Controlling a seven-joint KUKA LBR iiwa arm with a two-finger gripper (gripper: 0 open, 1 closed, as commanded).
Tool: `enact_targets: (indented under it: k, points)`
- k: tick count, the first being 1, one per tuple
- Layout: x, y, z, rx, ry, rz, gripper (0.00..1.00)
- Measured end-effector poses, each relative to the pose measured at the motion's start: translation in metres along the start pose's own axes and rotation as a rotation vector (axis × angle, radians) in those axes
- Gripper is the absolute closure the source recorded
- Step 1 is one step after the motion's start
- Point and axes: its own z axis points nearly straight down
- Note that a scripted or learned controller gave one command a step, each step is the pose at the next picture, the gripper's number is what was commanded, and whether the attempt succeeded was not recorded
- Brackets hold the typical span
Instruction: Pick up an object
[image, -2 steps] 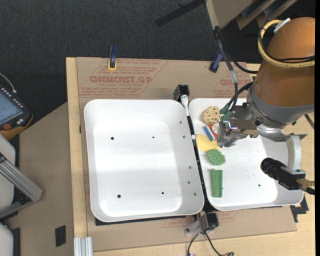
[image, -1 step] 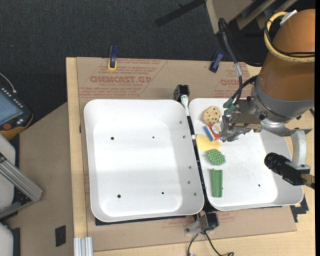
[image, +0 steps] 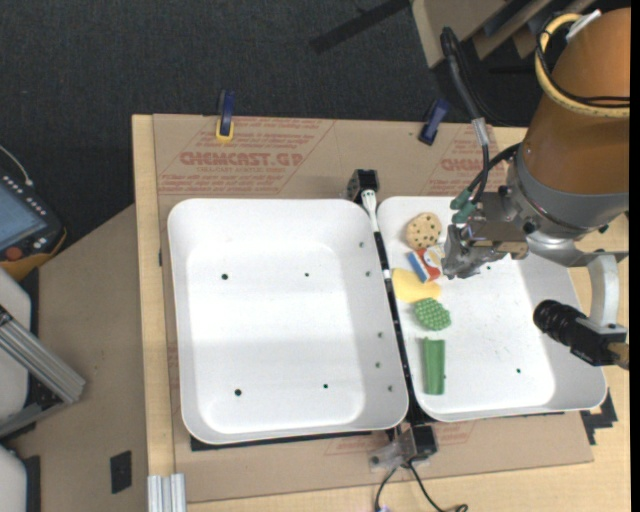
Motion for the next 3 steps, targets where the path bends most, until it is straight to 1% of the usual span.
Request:
enact_targets:
  k: [2, 3]
  points:
    - [0.0, 0.001, -0.02, -0.005, -0.001, 0.0, 1.0]
    - [0.071, 0.02, -0.061, -0.001, 0.003, -0.009, 1.0]
